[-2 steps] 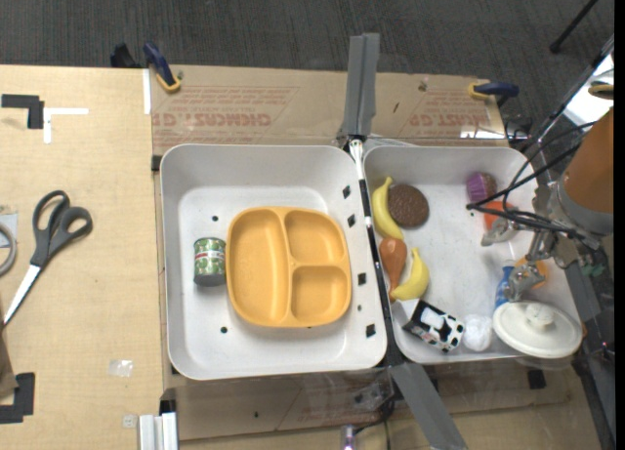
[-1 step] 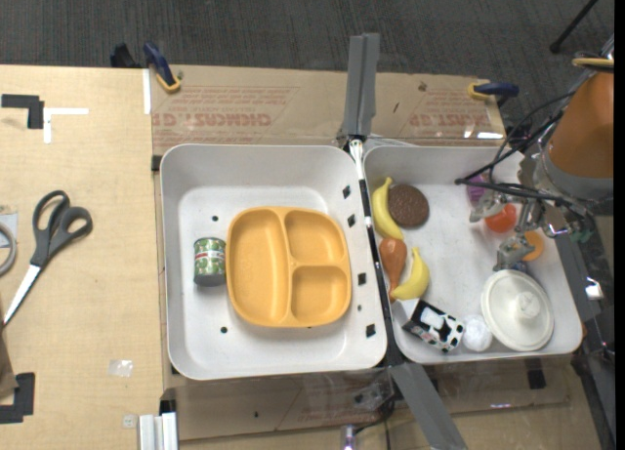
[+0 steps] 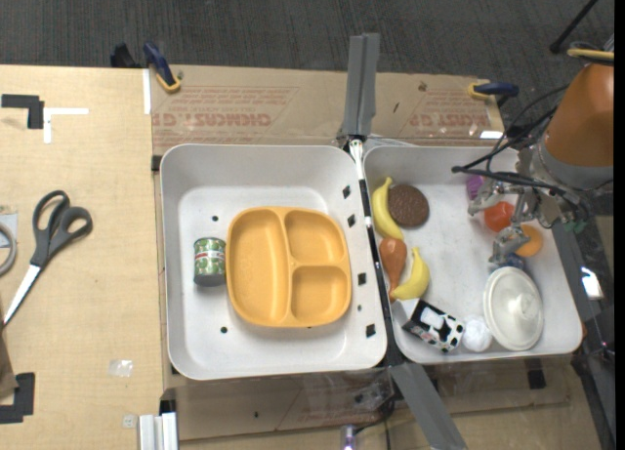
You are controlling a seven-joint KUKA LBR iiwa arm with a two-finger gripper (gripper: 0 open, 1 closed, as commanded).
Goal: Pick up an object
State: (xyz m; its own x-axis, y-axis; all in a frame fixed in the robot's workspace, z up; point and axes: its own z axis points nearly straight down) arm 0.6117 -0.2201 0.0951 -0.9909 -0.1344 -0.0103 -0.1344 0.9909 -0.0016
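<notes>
Two white bins sit side by side on the desk, and our jaws (image 3: pixel 513 228) hang low over the right bin (image 3: pixel 444 243), near its far right side. We cannot tell how the jaws stand, because wrist hardware and cables hide them. Just beneath and beside them lie an orange-red object (image 3: pixel 500 216) and an orange object (image 3: pixel 528 241), with a purple piece (image 3: pixel 476 185) just off to the left. A white bowl (image 3: pixel 515 306) sits just nearer the camera than the jaws. Well to their left lie two bananas (image 3: pixel 383 209), a brown disc (image 3: pixel 408 206) and a black-and-white toy (image 3: pixel 435 326). We judge that we are at the approach, nothing lifted yet. Next we would need to centre over one orange piece, descend and pinch it without nudging its neighbour.
</notes>
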